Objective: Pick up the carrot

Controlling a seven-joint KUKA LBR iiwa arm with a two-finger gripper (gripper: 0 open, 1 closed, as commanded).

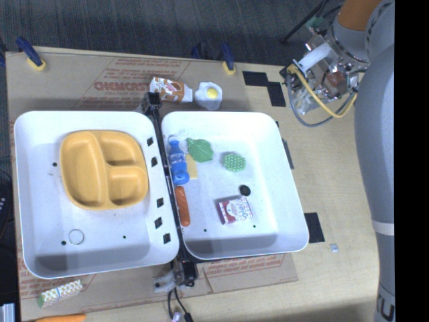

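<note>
Two shallow white bins sit side by side on the bench, and the right bin (285,180) serves as the landmark here. The carrot (182,206) lies inside it, a slim orange piece set lengthwise against the bin's left wall, in the lower half of that side. Just above the carrot along the same wall stands a blue bottle (177,162) lying on its side, with a green leaf-shaped item (200,149) beside it toward the bin's middle. A round green dotted piece (234,161) rests near the bin's centre, a small black disc (244,191) lies a little below it, and a red and white packet (234,210) sits lower still, well apart from the carrot. The left bin (33,200) touches the right bin's left wall and holds a yellow divided tray (104,168). Beyond the right bin's far rim, on the cardboard, lie a small brown and white carton (167,89) and a white and yellow egg-like object (209,94). The gripper (310,89) hangs outside the right bin, past its upper right corner, over the bare bench, with yellow cable looped around it; nothing is visibly in its grasp, and whether it is open or closed cannot be told from this view. The grey arm (375,113) runs down the right of the bin.
</note>
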